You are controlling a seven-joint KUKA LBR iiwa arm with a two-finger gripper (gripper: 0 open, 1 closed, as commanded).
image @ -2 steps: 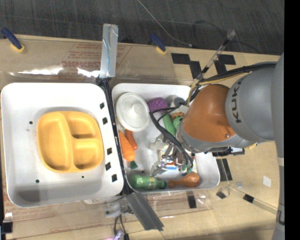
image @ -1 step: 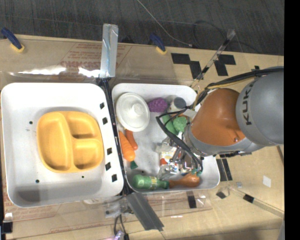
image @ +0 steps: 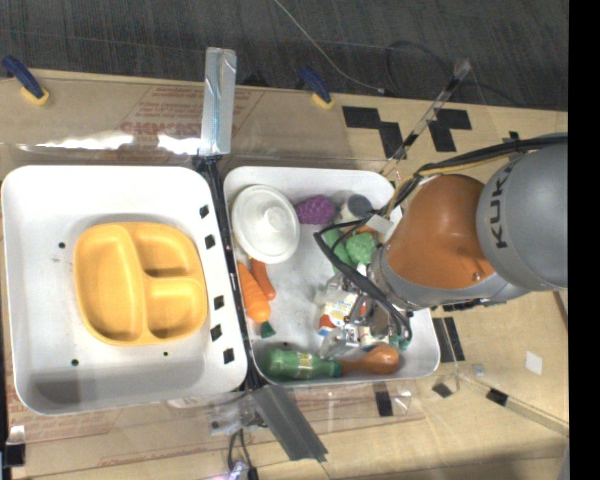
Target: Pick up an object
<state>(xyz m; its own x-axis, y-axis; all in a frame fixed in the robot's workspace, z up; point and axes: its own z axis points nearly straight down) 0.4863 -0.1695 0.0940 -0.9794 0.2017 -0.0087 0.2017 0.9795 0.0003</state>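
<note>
My gripper reaches down into the right bin, below the orange wrist band, over a small white and orange item. Around it lie a green bottle, a brown object, a green leafy toy, a purple grape cluster, a white bowl and an orange carrot. Cables and the wrist hide the fingertips, so whether anything sits between them is unclear.
The left bin holds a yellow divided tray. A grey round piece lies near the right bin's far wall. Black cables loop around the wrist. The arm body covers the right bin's right side.
</note>
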